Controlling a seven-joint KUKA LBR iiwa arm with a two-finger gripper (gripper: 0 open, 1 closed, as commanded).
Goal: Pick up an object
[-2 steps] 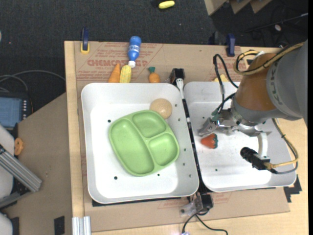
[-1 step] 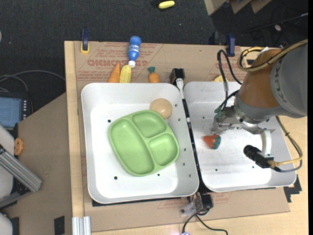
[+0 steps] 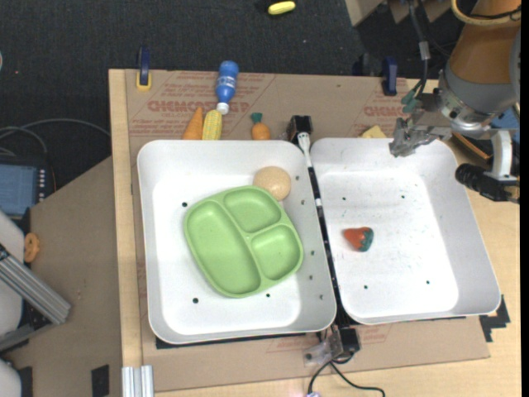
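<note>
A small red and green strawberry toy (image 3: 359, 238) lies near the middle of the right bin (image 3: 463, 222). In the left bin (image 3: 161, 222) rests a green three-part plate (image 3: 244, 240), and a tan round bun-like object (image 3: 272, 181) sits just beyond its far edge. My gripper (image 3: 405, 141) hangs over the far rim of the right bin, well above and behind the strawberry, with nothing seen between its fingers.
Behind the bins on the cardboard lie a blue and white bottle (image 3: 226, 83), a corn cob (image 3: 212, 124), an orange carrot (image 3: 193, 125) and a small carrot (image 3: 260, 127). A black clamp (image 3: 298, 127) sits at the seam between the bins. A yellow object (image 3: 282, 7) lies on the dark floor.
</note>
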